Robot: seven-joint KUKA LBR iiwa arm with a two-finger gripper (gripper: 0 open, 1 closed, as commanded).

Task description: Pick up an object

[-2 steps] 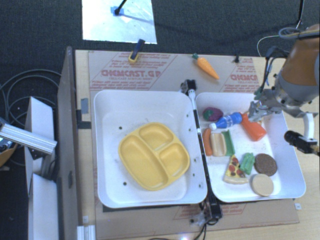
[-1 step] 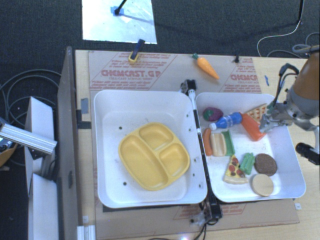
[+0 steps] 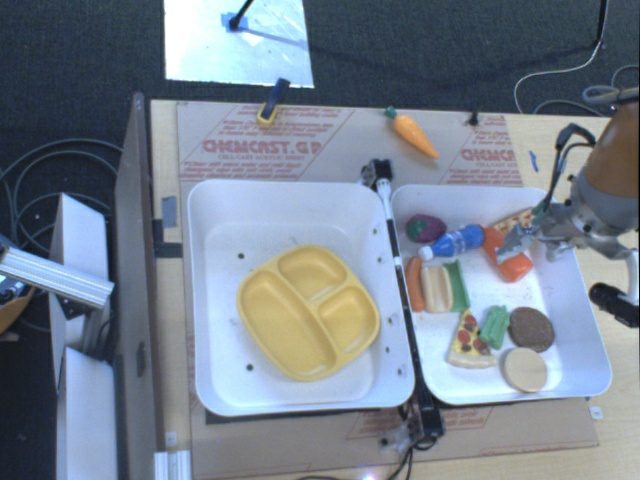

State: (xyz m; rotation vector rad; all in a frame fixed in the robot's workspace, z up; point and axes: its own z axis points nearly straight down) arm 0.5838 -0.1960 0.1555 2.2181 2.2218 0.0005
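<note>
Resting on a printed board (image 3: 300, 138) over dark carpet (image 3: 80, 48), two white bins (image 3: 215, 218), hand (image 3: 528, 236) grip unclear

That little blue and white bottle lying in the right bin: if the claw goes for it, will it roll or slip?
Probably both. The bottle lies on its side and looks round, so a nudge may roll it. Its surface looks smooth, so it could slip out. It seems small and likely light, and the purple toy beside it may crowd the grasp.
</note>
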